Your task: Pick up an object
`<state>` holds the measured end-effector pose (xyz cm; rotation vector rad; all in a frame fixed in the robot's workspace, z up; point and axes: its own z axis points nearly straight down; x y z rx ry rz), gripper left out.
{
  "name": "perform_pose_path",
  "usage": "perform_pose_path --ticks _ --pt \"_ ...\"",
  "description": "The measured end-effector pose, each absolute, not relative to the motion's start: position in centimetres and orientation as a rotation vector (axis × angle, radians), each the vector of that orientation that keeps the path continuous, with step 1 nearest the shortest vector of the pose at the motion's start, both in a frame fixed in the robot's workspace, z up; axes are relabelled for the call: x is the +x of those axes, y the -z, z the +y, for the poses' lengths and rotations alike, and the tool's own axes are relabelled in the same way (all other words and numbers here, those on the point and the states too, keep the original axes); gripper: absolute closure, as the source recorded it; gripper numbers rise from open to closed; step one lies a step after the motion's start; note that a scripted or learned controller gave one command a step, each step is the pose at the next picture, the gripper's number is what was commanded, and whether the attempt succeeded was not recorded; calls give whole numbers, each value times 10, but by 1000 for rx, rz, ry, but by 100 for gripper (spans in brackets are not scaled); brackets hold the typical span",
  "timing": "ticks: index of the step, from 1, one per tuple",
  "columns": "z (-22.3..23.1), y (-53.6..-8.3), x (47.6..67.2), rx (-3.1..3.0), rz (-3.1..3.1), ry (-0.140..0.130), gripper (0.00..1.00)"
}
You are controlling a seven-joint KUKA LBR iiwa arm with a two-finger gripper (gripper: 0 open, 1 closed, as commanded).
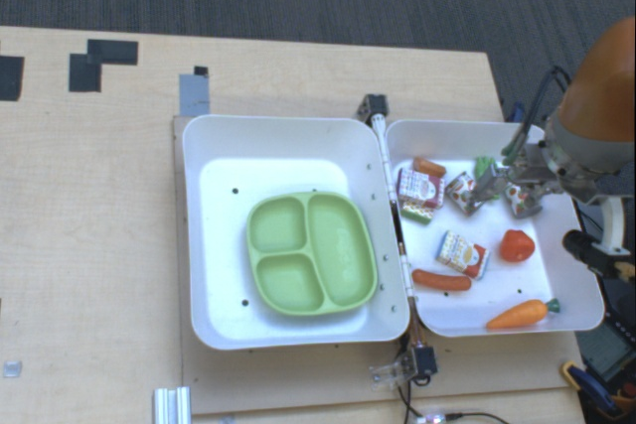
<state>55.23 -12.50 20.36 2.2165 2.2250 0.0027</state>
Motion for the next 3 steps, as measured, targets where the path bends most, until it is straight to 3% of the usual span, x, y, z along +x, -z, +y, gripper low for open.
perform_pose_path --ticks 1,2,3 --pt "-123 -95 528 2216 2221 -5 0" --pt "-122 -105 529 2215 2221 -8 100" --pt "-122 -105 529 2215 2222 -7 0"
